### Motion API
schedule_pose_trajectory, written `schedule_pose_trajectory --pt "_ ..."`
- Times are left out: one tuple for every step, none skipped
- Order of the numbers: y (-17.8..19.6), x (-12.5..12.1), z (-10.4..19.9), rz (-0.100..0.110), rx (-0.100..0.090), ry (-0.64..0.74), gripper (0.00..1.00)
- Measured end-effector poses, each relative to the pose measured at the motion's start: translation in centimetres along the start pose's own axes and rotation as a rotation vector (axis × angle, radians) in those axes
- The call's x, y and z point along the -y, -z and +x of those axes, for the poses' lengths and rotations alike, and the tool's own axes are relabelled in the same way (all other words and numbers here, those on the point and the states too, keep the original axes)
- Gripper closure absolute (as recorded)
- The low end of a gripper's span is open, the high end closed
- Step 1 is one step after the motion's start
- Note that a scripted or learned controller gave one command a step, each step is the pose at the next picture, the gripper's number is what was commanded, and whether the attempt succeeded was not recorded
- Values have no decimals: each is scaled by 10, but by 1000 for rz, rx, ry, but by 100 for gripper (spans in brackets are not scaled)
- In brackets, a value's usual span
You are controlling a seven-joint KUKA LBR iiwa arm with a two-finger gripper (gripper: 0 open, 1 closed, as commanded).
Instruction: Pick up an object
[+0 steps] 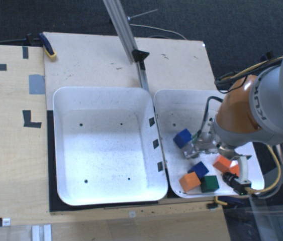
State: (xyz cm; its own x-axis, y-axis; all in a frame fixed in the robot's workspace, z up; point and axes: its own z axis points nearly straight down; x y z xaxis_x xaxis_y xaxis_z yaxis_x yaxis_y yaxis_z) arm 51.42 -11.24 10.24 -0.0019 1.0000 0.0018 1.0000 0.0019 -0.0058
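Observation:
My gripper (193,150) is low in the right bin (177,104), reaching in from the right under the grey and orange wrist. A blue cube (182,137) lies just to its upper left, very close to the gripper tip. Just below the gripper sits a second blue block (199,169). Along the bin's near edge lie an orange block (189,182) and a green block (210,184). A red-orange block (222,162) sits to the right, partly under the wrist. Nothing shows as held.
The left bin (66,134) stands beside the right one, their walls meeting at the middle. A slanted metal rail (123,29) crosses the bench behind the bins. A yellow-and-blue tool (47,46) lies at the bench's far left corner.

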Motion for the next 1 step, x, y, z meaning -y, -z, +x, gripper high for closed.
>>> schedule_pose_trajectory --pt "0 0 0 -1 0 0 0"
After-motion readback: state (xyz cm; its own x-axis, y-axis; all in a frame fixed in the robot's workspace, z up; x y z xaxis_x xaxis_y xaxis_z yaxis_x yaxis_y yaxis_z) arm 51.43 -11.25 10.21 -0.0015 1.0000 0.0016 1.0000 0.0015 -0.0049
